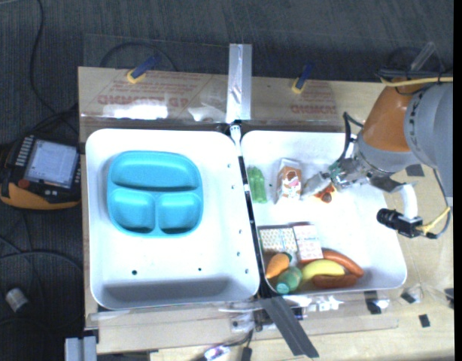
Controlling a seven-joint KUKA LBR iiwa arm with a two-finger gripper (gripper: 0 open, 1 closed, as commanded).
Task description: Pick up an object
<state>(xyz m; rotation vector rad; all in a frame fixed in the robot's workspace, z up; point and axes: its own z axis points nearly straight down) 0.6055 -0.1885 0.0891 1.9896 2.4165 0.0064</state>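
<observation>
At the front of the right bin (381, 273): a cluster lies well below the jaws and to their left.
Cluster, front row: an orange carrot-like piece (277, 265), a green round piece (290, 279), a yellow banana (322, 269) and a red-orange sausage-like piece (346, 262) pressed together against the front wall.
Cluster, behind: two small patterned cards (291, 240) side by side, touching the fruit, nearer the jaws than the front row.
Gripper (329, 180): low over the bin's middle, reaching in from the right, fingers pointing left.
Jaws: whether they are apart or together cannot be told; the tips blur into the things around them.
Small orange-red object (325, 195): right at the fingertips, just under them; whether it sits between them cannot be told.
White packet with a red print (290, 181): just left of the jaws, close but apart.
Green pod-like piece (256, 184): further left, against the wall between the bins.
Arm (430, 126): grey, orange band (385, 119) behind the jaws on the right.
Left bin (103, 262): well left of the jaws, holding a blue three-part tray (154, 191).
Bench rear: two blue clips (142, 68) beyond both bins.
</observation>
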